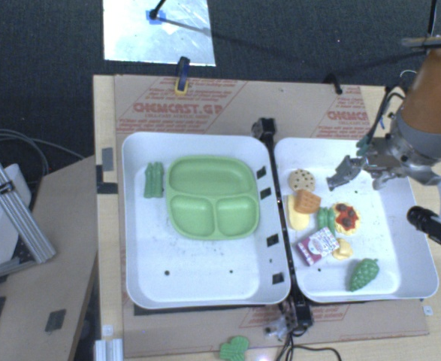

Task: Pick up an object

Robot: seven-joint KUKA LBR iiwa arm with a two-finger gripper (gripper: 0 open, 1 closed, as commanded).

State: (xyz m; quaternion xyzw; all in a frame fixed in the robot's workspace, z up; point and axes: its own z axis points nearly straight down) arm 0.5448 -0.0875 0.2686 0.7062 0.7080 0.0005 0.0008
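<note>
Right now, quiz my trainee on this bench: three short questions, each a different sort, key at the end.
1. True or false: the green divided tray lies in the left bin.
2. Which item lies nearest the gripper? A) cookie B) green grapes C) green bean bundle
3. Fill in: the food pile sits in the ____ bin.

Key: 1 true; 2 A; 3 right.
</note>
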